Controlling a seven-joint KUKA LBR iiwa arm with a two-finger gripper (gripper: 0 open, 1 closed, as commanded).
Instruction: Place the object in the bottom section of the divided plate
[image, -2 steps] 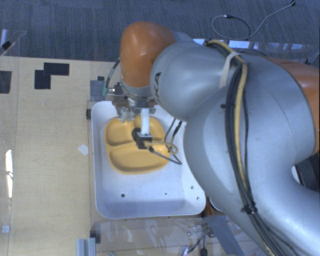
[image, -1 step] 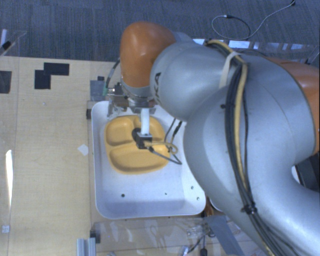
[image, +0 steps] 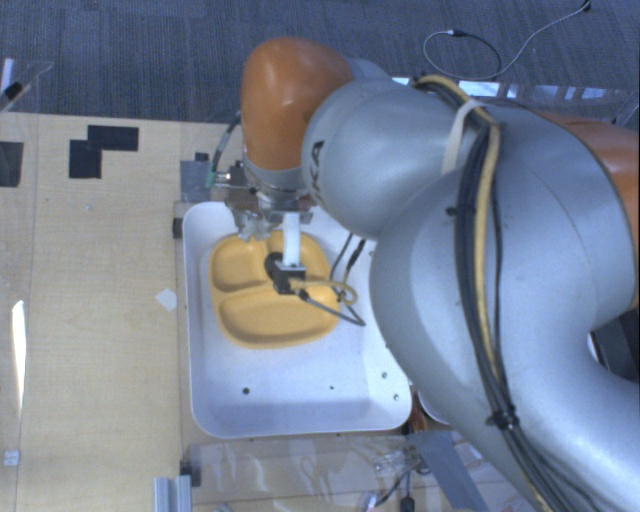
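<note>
Far left, the wood bench (image: 90, 330) carries 2 black tape patches (image: 100, 150) near its top edge, and a small white scrap (image: 165, 298) lies just beside the white bin (image: 290, 390). A grey bracket (image: 195, 178) sits at the bin's upper-left corner. The yellow divided plate (image: 260, 318) lies flat in the bin's upper-left part, w/ bare white floor below it and to its right. It has 2 small sections toward the top of the view and 1 wide section toward the bottom, whose long axis runs approx. left-right. The gripper (image: 262, 228) hangs over the plate's upper sections, right under the orange band (image: 285, 95). The wrist blocks the view there, so can't tell if it's open or shut, nor if it holds anything. The grey arm (image: 480, 260) covers everything to the right.
</note>
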